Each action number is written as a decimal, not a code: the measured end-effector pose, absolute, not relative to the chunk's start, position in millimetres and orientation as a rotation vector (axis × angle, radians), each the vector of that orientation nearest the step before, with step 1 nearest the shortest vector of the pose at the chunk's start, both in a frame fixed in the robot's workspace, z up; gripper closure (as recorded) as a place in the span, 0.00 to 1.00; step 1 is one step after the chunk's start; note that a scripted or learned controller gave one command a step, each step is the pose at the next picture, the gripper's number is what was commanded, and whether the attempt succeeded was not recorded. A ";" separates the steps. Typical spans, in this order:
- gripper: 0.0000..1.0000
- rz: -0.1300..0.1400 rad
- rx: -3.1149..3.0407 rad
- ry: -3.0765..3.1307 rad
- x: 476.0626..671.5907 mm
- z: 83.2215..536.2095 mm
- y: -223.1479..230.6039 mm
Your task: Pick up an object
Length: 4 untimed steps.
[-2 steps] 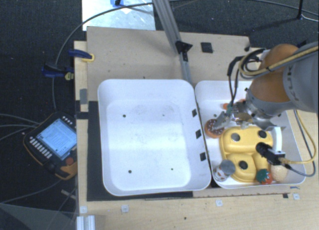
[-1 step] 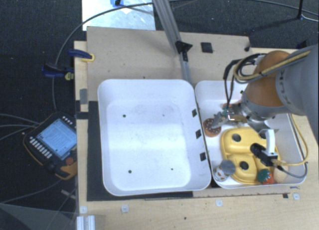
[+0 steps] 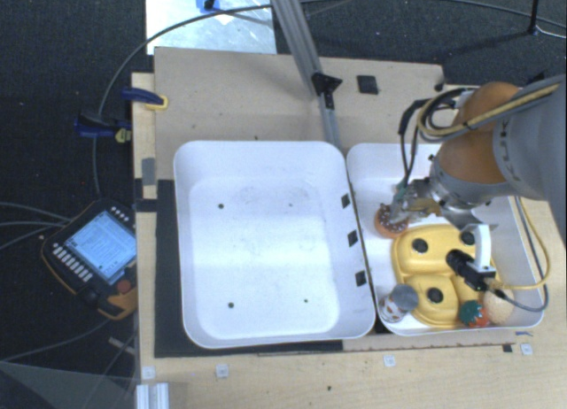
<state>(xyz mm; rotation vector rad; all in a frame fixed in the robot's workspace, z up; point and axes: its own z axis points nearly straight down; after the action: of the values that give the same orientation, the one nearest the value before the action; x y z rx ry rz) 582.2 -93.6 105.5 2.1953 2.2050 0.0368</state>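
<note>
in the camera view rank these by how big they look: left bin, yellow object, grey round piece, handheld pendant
1. left bin
2. yellow object
3. handheld pendant, looks close to the yellow object, so that order is unsure
4. grey round piece

yellow moulded object [image 3: 432, 267] with dark holes lies flat in the right bin [image 3: 372, 168], near side.

A tan counter [image 3: 266, 97] stands on dark carpeted floor [image 3: 62, 35] strewn with cables. A handheld pendant [image 3: 93, 252] with a lit screen lies left; a shiny sheet [image 3: 208, 9] sits behind.
</note>
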 end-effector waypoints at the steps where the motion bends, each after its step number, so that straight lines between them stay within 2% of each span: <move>1: 1.00 0.006 2.212 2.224 594.3 159.3 -91.1; 3: 1.00 0.005 2.213 2.225 589.0 244.8 -90.3; 4: 1.00 0.003 2.212 2.232 579.0 242.9 -41.3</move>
<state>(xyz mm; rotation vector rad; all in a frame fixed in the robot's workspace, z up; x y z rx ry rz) 579.0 -41.3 242.9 2.2117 2.2319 0.0026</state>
